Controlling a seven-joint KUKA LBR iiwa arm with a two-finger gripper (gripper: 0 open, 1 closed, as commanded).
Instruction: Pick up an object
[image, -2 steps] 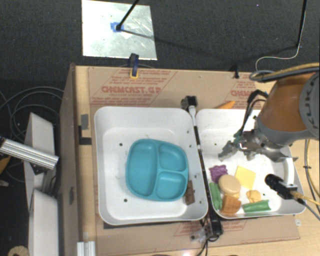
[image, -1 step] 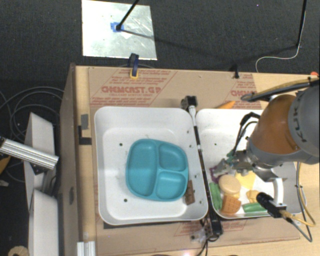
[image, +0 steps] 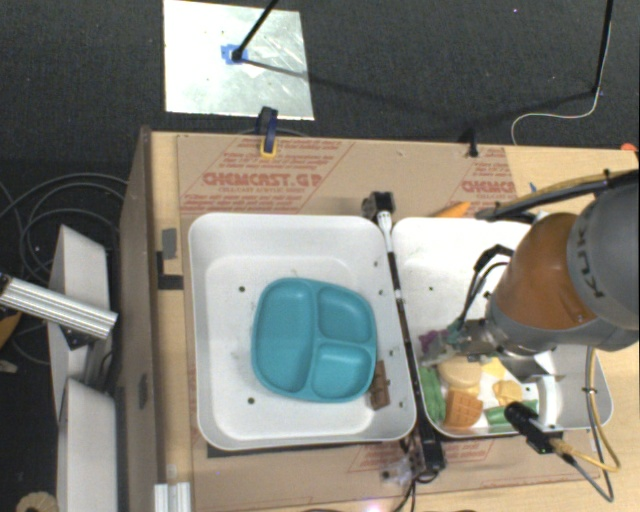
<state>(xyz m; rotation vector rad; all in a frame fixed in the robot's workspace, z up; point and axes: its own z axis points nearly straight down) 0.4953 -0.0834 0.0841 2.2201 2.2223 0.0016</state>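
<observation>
My gripper (image: 447, 345) hangs low over the right bin (image: 430, 262), just above a heap of small food-like objects at its near end. In that heap lie a round cream piece (image: 461, 375), an orange waffle-textured piece (image: 461, 407), a green piece (image: 431, 385) and a yellow piece (image: 507, 391). The grey arm with its orange band (image: 540, 272) covers most of the right bin. Nothing shows as lifted off the heap.
The left bin (image: 215, 300) bears a teal divided plate (image: 315, 340). A small brown object (image: 380, 385) lies by that bin's right wall. A black divider bar (image: 392, 270) runs between the bins. Cables trail at the front right (image: 580, 460).
</observation>
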